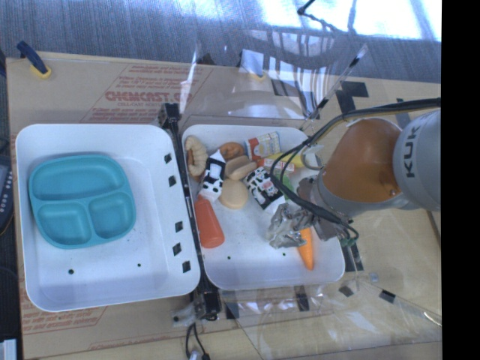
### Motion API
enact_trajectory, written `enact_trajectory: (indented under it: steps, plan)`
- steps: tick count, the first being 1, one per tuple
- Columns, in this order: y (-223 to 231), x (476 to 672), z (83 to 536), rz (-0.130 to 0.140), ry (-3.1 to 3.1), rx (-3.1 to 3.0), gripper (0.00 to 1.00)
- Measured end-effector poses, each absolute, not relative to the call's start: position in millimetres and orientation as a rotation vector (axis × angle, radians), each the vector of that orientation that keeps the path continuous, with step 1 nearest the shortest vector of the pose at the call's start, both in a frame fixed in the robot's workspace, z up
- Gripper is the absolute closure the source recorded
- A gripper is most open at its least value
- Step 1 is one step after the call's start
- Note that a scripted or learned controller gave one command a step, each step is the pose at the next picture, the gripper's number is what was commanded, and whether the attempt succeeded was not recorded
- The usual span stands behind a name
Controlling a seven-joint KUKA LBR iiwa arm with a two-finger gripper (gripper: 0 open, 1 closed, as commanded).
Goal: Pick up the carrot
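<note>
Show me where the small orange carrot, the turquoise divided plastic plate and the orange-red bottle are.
Small orange carrot (307, 250): camera view, middle of its body.
Turquoise divided plastic plate (45, 177): camera view, upper left rim.
Orange-red bottle (209, 224): camera view, middle of its body.

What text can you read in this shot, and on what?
"KU" on the arm, cut off at the frame edge.
"CHEMCAST" in red on the cardboard; the smaller red lines around it are too blurred to read.
Red print at the cardboard's lower left: unreadable.
The can has a label, too small to read.
</note>
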State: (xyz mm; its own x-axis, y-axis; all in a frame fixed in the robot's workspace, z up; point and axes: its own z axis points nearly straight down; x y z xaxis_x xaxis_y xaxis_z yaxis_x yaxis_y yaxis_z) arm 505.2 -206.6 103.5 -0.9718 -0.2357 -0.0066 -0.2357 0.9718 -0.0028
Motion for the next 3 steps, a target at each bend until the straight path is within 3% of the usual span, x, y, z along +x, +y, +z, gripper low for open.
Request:
enact_trajectory:
  steps: [1,2,3]
  plan:
    - [-210,513.1,186,-0.007,3.007,-0.884,1.0]
    - [-209,512.3,184,-0.004,3.01,-0.885,0.0]
    - [-209,511.6,92,0.004,2.965,-1.036,0.0]
